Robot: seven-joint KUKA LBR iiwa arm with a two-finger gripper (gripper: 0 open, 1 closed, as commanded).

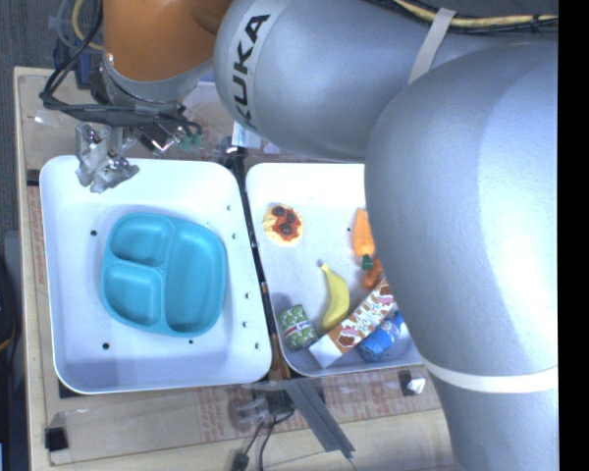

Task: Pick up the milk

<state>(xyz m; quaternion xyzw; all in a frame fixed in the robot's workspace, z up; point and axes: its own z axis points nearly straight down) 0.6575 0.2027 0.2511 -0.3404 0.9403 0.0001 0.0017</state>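
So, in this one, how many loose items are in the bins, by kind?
Blue divided plate: 1
Pizza slice: 1
Banana: 1
Carrot: 1
Green can: 1
Milk carton: 1
Blue packet, partly hidden: 1
Total: 7

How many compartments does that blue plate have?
3. The blue plate in the left bin has two smaller sections on its left side, upper and lower, and one long section on its right.

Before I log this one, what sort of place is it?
Probably a robot lab bench for pick-and-place trials: a KUKA arm reaches over two white bins, one holding a blue divided plate, the other toy food such as a banana.
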